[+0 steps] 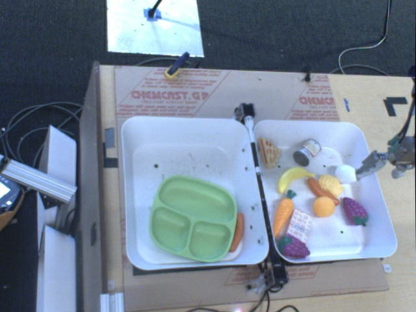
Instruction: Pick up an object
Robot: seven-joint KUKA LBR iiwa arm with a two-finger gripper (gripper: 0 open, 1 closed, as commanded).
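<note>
**A:** How far along are you? Looks like nothing's picked yet. Your gripper (365,166) sits at the 3 o'clock rim of the right bin (374,203), right by the white egg (344,171). Can't tell how far open it is, and I see nothing in it.

**B:** Yeah, the whole grab is left. The egg's close to the wall, so it's tight there. The orange (323,206) and purple grapes (354,210) toward 5 o'clock have more room. The left bin (140,174) just has the green tray (193,218) at 6 o'clock.
</note>
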